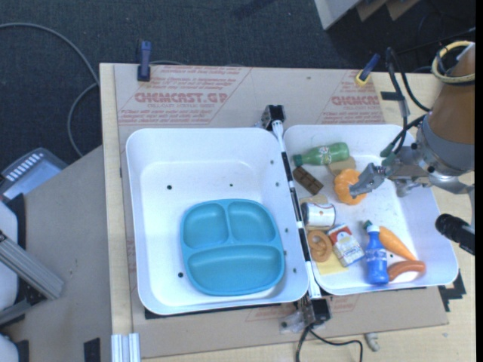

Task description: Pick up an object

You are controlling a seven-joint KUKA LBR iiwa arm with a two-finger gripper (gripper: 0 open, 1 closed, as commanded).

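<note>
The likeliest target is the orange object [346, 186], a rounded lump lying near the middle of the right bin [441, 236], just below a small tan block [336, 166] and the green bottle [323, 154]. The claw [369, 180] sits just to its right, its tips at the orange object's upper right edge, perhaps touching it, though the view cannot settle that. Whether the claw is spread or pinched cannot be told from this slant, and nothing is seen held in it. The relation that matters: the orange object lies to the view's left of the claw and slightly lower, so a grasp would need a short shift leftward and down. The lump has no clear long axis, so approach angle probably matters little. Around it, a brown block [307, 179] lies to the left by the bin wall, a silver can [320, 215] below, then a pretzel-like ring [319, 245], a small carton [346, 246], a blue bottle [375, 255] and a carrot [395, 241]. The left bin [151, 157] holds 1 blue divided plate [232, 246]. Both bins rest on the desk [219, 96].
</note>
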